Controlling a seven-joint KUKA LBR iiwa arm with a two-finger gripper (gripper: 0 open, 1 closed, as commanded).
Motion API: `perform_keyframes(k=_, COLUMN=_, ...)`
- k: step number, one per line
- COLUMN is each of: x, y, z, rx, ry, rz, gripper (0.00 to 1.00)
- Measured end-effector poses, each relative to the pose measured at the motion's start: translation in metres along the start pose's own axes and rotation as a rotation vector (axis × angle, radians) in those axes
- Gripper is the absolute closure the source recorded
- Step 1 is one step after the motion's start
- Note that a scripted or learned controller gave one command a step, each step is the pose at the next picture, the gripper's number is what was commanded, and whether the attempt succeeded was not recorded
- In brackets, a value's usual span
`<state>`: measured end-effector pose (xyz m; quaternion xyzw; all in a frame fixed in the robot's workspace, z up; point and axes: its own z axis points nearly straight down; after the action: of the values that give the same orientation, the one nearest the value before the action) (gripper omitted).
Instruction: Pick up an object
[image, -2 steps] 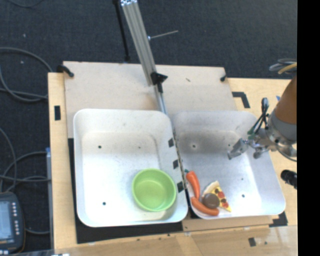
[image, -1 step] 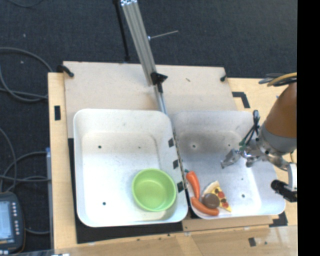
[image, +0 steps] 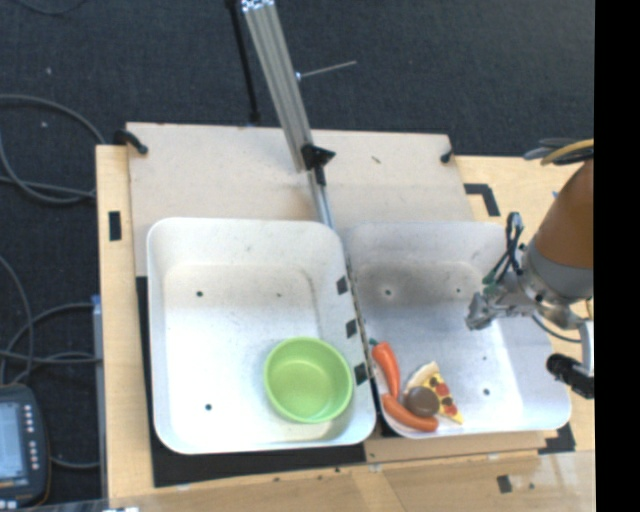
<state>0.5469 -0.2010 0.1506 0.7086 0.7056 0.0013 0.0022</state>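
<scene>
A green bowl (image: 308, 379) sits in the left bin (image: 200, 300), near its front right corner. In the right bin (image: 430, 270), at the front left, a carrot (image: 387, 366), a pizza slice (image: 437, 385) with a dark round piece on it, and a sausage (image: 409, 414) lie on a small white plate. My gripper (image: 480, 312) hangs over the right side of the right bin, well to the right of the food and apart from it. Nothing shows between its tips.
A metal camera pole (image: 285, 90) slants from the top of the view down to the gap between the bins. Cables lie on the dark floor to the left. The arm's orange band (image: 570, 225) is at the right edge.
</scene>
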Motion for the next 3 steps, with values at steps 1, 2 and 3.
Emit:
perform_keyframes(k=1, x=-0.005, y=0.010, z=-0.049, rx=-0.002, ry=-0.001, rz=-0.008, gripper=1.00)
perform_keyframes(k=2, x=-0.006, y=0.012, z=-0.103, rx=-0.003, ry=-0.001, rz=-0.008, gripper=1.00)
perform_keyframes(k=3, x=0.053, y=0.014, z=-0.109, rx=0.002, ry=0.003, rz=-0.013, gripper=1.00)
